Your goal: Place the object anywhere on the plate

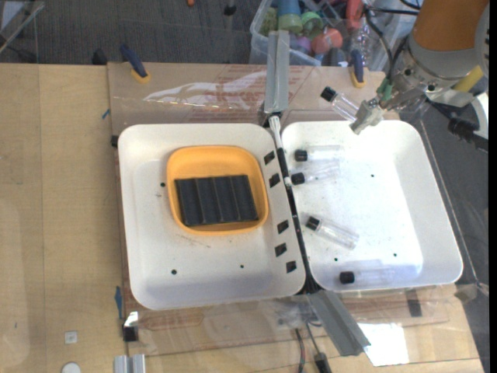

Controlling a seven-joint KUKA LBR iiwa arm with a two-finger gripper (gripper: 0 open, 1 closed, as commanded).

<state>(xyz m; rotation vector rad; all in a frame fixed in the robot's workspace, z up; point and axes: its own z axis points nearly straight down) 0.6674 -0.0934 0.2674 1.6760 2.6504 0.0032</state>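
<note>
Up by the back corner of the right bin (435, 239): the gripper (365, 120), pinched shut on one end of a clear tube (344, 105). Sticking out to the side, with its black cap (328, 94) at the far end, up off the bin floor, it seems. Well apart from the orange plate (180, 162), over in the left bin (147, 270). Already sitting on that plate: a black ridged block (216, 200), taking up most of the middle. Lying loose in the right bin: more tubes, one near the middle (330, 230) and one near the front (373, 274). To do this step well: carry the tube high and slow over the wall (283, 185) between the bins, so the long end does not bump it. Go easy, since a hold on just one end could let the tube swing or slip. Stop right above the plate, come down low, then let go gently so the round tube does not roll off. Fine to set it on the block, or along its ridges, which would probably stop it rolling.
</note>
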